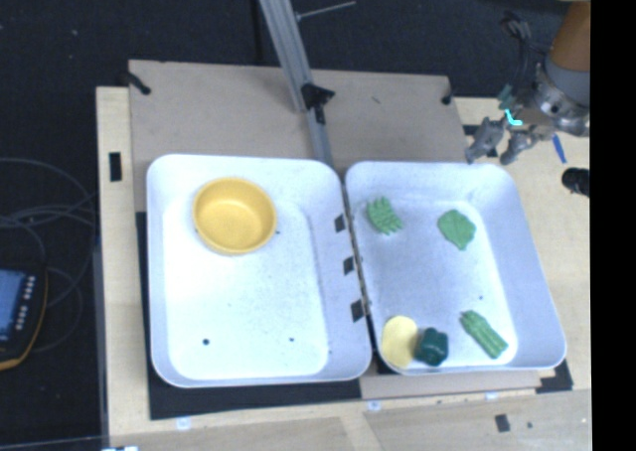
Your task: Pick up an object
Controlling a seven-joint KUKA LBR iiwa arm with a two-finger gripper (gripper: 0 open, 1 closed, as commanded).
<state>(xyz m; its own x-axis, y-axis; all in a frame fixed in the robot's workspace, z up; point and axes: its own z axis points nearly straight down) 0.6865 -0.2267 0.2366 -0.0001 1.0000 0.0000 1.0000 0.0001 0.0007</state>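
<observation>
- Two shallow white bins sit side by side on the counter [119, 270]: the right bin [517, 230] has its far corner just below the tool [499, 146], and the left bin [169, 270] lies well off toward the picture's left.
- One tool, at the end of the grey arm with the orange band [569, 37], hangs above the counter just past the right bin's far right corner; its two fingers [481, 144] point downward and stand a little spread, with nothing between them.
- Three light green objects lie in the right bin: a ridged green piece [383, 216] down and to the left of the tool near the divider, a rounded green piece [457, 228] nearly straight below the tool in the picture, and an elongated green piece [484, 333] further down toward the near edge.
- One pale yellow object [398, 340] rests in the near left corner of the right bin, far from the tool.
- One dark teal object [431, 347] touches the pale yellow object on its right side.
- One yellow bowl [235, 215] stands upright in the far part of the left bin, well apart from the tool.
- One slanted metal rail [283, 32] runs from the top of the picture down to the gap between the two bins, left of the tool.
</observation>
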